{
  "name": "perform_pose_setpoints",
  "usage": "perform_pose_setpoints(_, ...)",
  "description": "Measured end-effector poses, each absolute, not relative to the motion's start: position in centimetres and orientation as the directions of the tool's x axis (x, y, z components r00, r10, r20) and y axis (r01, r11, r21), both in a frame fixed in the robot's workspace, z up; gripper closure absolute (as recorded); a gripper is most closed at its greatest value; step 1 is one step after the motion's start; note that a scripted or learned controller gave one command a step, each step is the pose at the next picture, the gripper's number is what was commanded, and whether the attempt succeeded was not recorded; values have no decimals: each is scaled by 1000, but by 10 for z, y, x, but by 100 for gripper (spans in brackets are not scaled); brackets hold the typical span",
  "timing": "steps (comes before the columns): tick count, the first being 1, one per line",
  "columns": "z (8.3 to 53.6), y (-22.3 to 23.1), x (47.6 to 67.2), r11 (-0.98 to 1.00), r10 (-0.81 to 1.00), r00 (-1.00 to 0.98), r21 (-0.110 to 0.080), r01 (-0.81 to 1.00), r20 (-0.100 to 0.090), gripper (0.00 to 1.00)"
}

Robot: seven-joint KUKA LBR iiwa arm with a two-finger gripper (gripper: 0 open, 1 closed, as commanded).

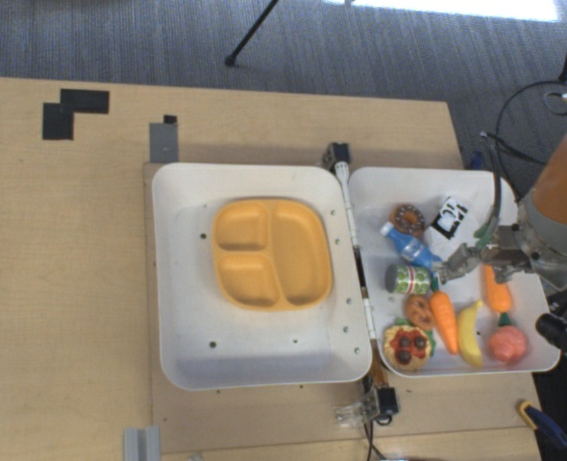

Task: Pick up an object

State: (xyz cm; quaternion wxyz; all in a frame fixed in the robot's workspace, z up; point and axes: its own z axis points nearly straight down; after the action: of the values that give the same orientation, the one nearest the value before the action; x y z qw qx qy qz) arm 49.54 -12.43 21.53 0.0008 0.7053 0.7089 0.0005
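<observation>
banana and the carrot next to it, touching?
Cannot tell. In the camera view the banana lies right beside the carrot; no plain gap or contact shows.

No readable words, brands or numbers anywhere. Only bold black marks on a small white box [449, 218] in the right bin [370, 200], just right of the blue bottle [410, 247]; too blurred to make out. Pattern on the green can [410, 279] below that bottle equally illegible.
</observation>
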Motion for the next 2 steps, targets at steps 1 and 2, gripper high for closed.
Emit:
perform_pose_setpoints(1,93,-89,487,-62,998,62,1,998,1,0)
perform_pose_setpoints(2,103,-88,488,-63,998,63,3,998,1,100)
